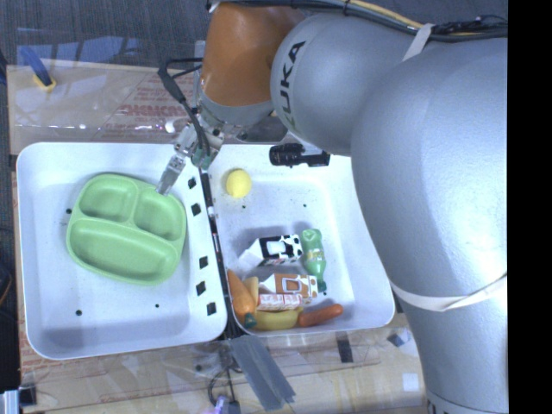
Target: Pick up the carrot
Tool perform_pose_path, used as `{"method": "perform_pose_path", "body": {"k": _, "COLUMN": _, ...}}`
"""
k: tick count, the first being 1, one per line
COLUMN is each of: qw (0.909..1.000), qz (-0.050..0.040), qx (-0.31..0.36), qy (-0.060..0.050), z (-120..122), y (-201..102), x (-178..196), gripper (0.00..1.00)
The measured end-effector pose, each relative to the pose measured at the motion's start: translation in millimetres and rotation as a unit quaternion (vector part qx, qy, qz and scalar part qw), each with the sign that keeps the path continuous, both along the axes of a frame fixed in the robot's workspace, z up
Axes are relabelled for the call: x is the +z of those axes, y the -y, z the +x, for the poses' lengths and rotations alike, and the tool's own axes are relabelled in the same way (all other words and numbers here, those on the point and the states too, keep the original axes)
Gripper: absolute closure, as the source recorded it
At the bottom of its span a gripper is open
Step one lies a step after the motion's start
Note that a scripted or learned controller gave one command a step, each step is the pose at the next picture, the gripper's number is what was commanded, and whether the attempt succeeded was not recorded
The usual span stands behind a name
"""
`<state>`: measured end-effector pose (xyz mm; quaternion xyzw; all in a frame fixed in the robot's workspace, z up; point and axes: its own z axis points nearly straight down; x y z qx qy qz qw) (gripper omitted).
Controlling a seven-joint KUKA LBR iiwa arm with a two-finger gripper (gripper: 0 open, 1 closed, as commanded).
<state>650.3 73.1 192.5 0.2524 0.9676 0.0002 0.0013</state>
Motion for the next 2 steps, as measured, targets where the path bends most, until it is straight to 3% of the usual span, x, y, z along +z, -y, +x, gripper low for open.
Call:
{"method": "perform_pose_path", "body": {"k": 1, "qw": 0.9995, "qz": -0.0001, "qx": 0.033, "qy": -0.002, "z": -90.2, "y": -51.2, "x": -101.4, "gripper": 0.0}}
{"method": "perform_pose_path", "body": {"k": 2, "qw": 0.9992, "qz": -0.0001, "qx": 0.039, "qy": -0.002, "z": -104.8, "y": -61.2, "x": -46.7, "gripper": 0.0}}
